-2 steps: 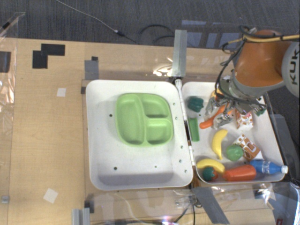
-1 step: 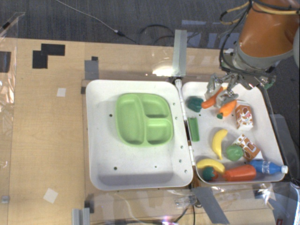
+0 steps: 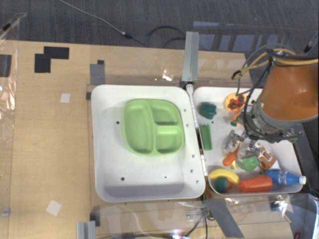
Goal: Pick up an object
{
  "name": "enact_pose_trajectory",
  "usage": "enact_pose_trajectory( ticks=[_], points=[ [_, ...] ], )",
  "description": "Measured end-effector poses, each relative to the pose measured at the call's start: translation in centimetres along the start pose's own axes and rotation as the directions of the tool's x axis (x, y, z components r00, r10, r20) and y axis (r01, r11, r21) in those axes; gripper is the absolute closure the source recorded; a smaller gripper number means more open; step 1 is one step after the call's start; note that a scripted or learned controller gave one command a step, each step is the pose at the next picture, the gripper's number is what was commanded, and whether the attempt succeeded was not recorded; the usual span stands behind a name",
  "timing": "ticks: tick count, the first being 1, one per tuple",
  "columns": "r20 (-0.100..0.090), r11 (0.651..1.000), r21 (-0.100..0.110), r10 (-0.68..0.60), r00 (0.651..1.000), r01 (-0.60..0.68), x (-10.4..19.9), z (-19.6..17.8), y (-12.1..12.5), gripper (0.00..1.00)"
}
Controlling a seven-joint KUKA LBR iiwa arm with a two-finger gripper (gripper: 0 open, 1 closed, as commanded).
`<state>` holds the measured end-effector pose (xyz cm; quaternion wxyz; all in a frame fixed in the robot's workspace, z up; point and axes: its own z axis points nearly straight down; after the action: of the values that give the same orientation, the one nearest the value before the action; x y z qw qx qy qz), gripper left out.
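1. Camera view, the rig: I have the arm [image 3: 291, 91] reaching in from 3 o'clock over the right bin [image 3: 294, 153]. The gripper [image 3: 244, 146] hangs low among the toys. Its metal fingers appear parted by a narrow gap with nothing between them, so I judge it is not holding anything.

2. Camera view, the likeliest target: the small orange carrot [image 3: 230, 158] lies just beside the fingertips, toward 7 o'clock from them. Its long axis runs roughly 1 to 7 o'clock. A pale green piece [image 3: 249, 163] sits just at 5 o'clock of the gripper.

3. Camera view, the rest of the right bin: a yellow banana [image 3: 224, 175] and a red-orange bottle [image 3: 255, 183] lie along the near wall at 6 o'clock. A blue bottle [image 3: 285, 178] lies at 4 o'clock, and a dark green pepper [image 3: 207, 109] is well apart at 10 o'clock.

4. Camera view, the left bin [image 3: 104, 133]: it holds a green divided plate [image 3: 152, 126], far off at 9 o'clock.

5. My judgement: the next move turns on a short shift toward 7 o'clock, with the fingers closing across the carrot's long axis.
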<state>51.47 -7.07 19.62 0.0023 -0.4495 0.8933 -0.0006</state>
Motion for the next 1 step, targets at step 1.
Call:
enact_pose_trajectory(
  ticks=[1],
  points=[
    [0.0, 0.974, 0.0, 0.228, 0.974, -0.228, 3.87, 9.15, -0.2, 1.0]
  ],
)
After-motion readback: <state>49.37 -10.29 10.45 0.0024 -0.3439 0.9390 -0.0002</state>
